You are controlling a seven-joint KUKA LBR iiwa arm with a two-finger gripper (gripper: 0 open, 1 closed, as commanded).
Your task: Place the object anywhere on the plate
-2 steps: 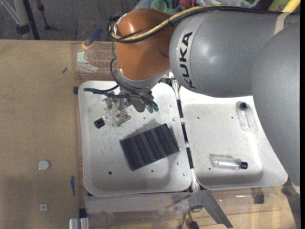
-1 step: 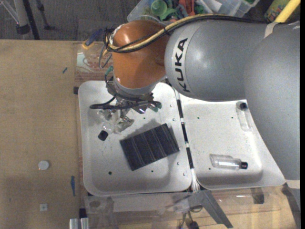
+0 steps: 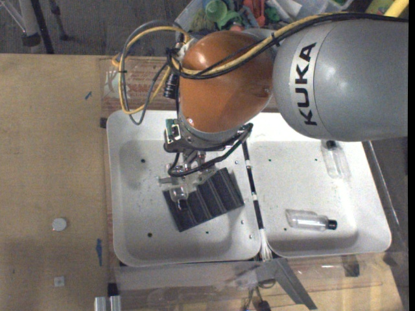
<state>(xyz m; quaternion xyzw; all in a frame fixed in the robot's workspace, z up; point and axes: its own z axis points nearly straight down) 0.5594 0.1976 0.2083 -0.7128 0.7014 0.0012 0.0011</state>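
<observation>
One "KUKA" mark (image 3: 307,83) on arm (image 3: 350,70)

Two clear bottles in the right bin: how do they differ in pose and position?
The near bottle lies crosswise in the right bin, its black cap pointing right; the far bottle lies lengthwise by the arm, cap away from the camera. The near one sits close to the front edge, the far one toward the back. Both are small, clear, and lying flat.
</observation>
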